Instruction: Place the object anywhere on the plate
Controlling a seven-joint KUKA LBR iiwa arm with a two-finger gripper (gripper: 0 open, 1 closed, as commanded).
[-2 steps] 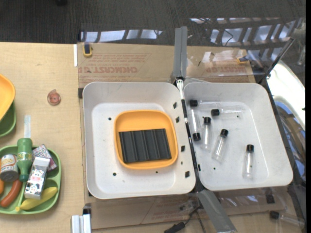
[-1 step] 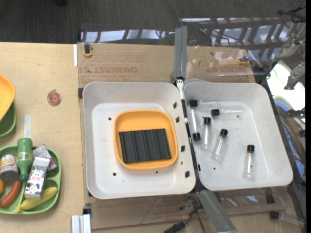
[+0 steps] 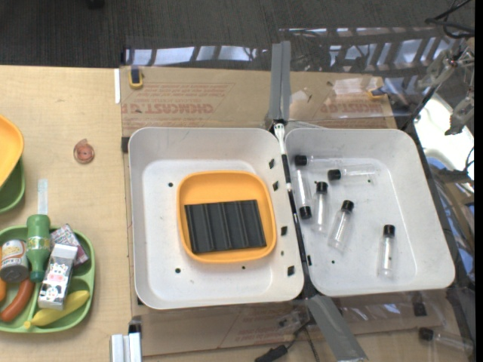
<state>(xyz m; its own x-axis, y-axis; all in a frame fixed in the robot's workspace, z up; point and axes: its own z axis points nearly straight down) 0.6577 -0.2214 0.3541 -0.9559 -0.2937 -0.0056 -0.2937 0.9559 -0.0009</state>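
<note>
A pale wooden bench top (image 3: pixel 60 119) runs along the left, with brown cardboard (image 3: pixel 196 100) under two shallow white plastic bins and dark grey carpet (image 3: pixel 189 10) beyond.

The left white bin (image 3: pixel 151 202) holds a rounded-square orange-yellow plate (image 3: pixel 226 183). A dark grey ribbed rectangular slab (image 3: pixel 226 226) lies flat on the plate's middle, so if that slab is the object, the task looks done. The right white bin (image 3: pixel 411 202) holds about six clear glass vials with black caps (image 3: pixel 341 225), scattered loose and well apart from the plate.

At the upper right edge, a washed-out pale shape is probably the gripper (image 3: pixel 459 115). It is too blurred to tell whether it is open or holding anything.

The likely risks are that a round, slick vial rolls or slips from a grasp, or that a new item lands on the slab and slides off.

On the far left sits a round green tray of toy food (image 3: pixel 75 308).
</note>
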